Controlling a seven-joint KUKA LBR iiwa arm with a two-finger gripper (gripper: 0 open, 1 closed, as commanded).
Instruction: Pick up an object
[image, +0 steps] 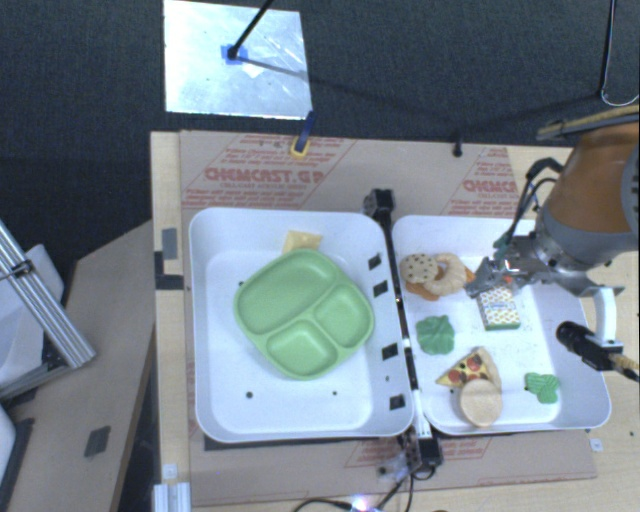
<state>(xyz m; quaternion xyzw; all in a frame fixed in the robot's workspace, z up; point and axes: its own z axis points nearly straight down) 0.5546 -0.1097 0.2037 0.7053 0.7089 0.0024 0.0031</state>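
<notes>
The arm comes in from the right and its gripper (497, 277) hangs low over the right bin (575, 395). The gripper is a small dark and shiny bit, and I cannot tell how it is set.

Just under it and a little to the right lies a small speckled block (501, 309). It looks like a little box with dots on it. Its long side runs up and down the bin, tipped a bit. This is the nearest thing to the gripper, so I think it is the one to pick up. The gripper looks like it needs only a short drop and a tiny slide toward the near side of the bin to reach it.

To the left of the gripper sit a cookie (419, 268) and a tan ring (447, 276), touching each other. They are close too, so the gripper could bump them.

Farther down lie a green leaf shape (436, 335), a pizza slice (467, 370), a round tan disc (481, 403) and a small green piece (541, 386).

The left bin (215, 330) holds a green tray (303, 313) with a yellow bit (301, 241) behind it.
</notes>
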